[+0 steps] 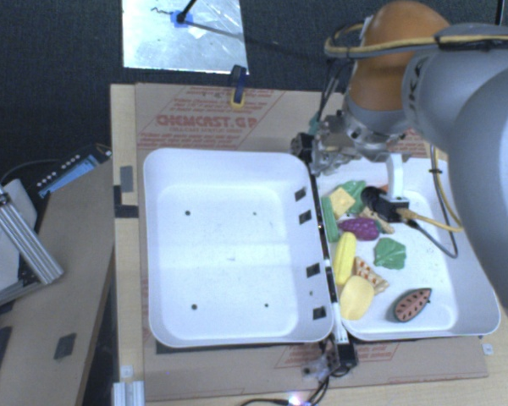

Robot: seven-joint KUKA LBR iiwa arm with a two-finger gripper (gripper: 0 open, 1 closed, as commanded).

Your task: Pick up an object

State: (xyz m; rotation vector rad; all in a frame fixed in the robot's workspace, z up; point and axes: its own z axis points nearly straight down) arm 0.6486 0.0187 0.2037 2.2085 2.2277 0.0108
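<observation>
- Over the right bin [470,307], the arm [457,100] comes in from the right w/ the gripper [343,155] parked above that bin's far left corner. Can't tell how the gripper is set, the wrist blocks it.
- Left bin [229,244], to the gripper's left, w/ bare floor.
- Cardboard sheet [203,112] under both bins has reddish print, reads sthg like "QUIKCAST" but too blurry to trust.
- Toys sit just below/near side of the gripper: yellow banana [345,259], yellow round piece [356,299], green leaf [390,253], purple piece [360,227], dark oval w/ red [411,304] furthest from it.
- Progress imo: nothing lifted, everything's lying on the bin floor. Whole pick is left to do: drop down, close on sthg, raise it. Closest candidates are the green/yellow bits [345,198] right under the gripper.
</observation>
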